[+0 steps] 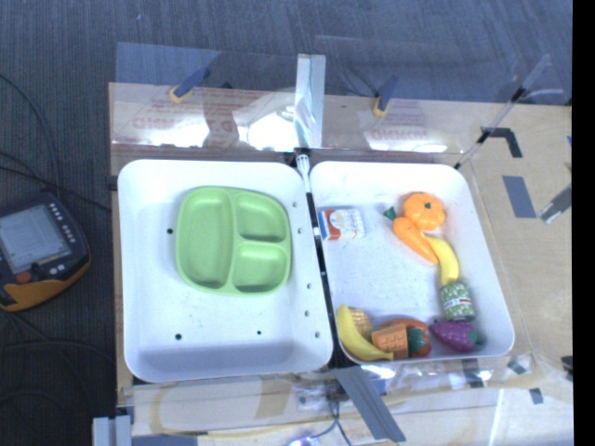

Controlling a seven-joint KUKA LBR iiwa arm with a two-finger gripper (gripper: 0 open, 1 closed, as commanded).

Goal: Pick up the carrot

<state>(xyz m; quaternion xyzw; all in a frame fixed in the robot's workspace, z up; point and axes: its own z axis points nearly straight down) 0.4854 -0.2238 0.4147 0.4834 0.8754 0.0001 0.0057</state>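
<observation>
The carrot (415,238) lies in the right bin (483,249), upper right of centre in the frame — its long axis slanting from upper left down to lower right, tucked just under an orange (424,210) and touching a small banana (448,262). The arm's jaws: I cannot tell.

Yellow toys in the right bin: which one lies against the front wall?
The curved banana in the front left corner; the other yellow piece lies beside the carrot.

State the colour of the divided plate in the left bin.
Light green; the divided plate shows plainly in the camera view, in the left bin.
</observation>
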